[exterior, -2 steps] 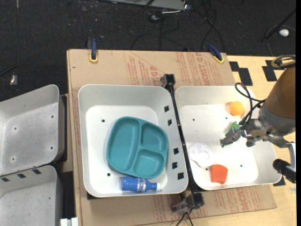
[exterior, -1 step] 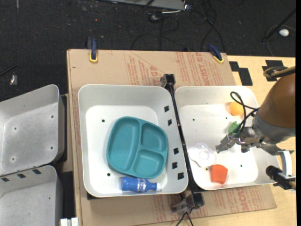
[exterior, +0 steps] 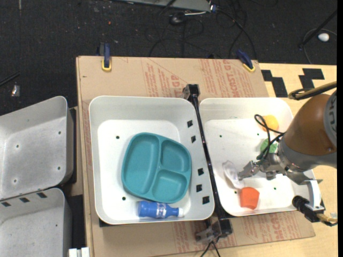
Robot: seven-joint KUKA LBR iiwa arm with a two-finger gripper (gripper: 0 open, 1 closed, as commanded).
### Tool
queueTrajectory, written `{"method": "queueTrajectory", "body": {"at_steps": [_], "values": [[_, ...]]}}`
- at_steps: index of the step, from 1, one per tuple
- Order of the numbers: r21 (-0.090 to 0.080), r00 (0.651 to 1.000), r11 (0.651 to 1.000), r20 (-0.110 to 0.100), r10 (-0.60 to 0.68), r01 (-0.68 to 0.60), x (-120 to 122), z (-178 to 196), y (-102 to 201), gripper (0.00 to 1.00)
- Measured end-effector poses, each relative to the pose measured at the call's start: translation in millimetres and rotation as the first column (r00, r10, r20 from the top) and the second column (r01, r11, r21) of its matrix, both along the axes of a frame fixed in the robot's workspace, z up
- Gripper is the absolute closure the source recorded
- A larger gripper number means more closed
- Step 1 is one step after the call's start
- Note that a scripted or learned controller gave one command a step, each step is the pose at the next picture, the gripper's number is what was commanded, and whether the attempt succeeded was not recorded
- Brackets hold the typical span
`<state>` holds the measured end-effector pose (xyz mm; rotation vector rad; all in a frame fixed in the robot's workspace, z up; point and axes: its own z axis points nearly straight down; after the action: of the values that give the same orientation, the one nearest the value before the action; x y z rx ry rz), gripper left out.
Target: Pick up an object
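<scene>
Arm over the right white bin (exterior: 236, 116), its jaws low among the objects.
Jaws' state cannot be told; small orange plastic cup (exterior: 249, 197) sits just beside gripper (exterior: 247, 171), crumpled clear plastic piece (exterior: 231, 174) adjacent.

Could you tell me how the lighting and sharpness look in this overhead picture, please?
In the camera view, lighting is even and bright on the white bins, with soft shadows along their inner walls; the teal divided plate and orange object are reasonably sharp; the clear item near the gripper blends into the bin floor; the dark floor above the bench loses detail.
</scene>
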<state>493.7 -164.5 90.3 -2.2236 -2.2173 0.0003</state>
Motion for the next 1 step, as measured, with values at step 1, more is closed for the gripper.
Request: {"method": "queueTrajectory", "body": {"at_steps": [1], "values": [[-0.001, 1.000, 1.000, 0.002, -0.001, 0.001, 0.7, 12.1, -0.1, 1.00]]}}
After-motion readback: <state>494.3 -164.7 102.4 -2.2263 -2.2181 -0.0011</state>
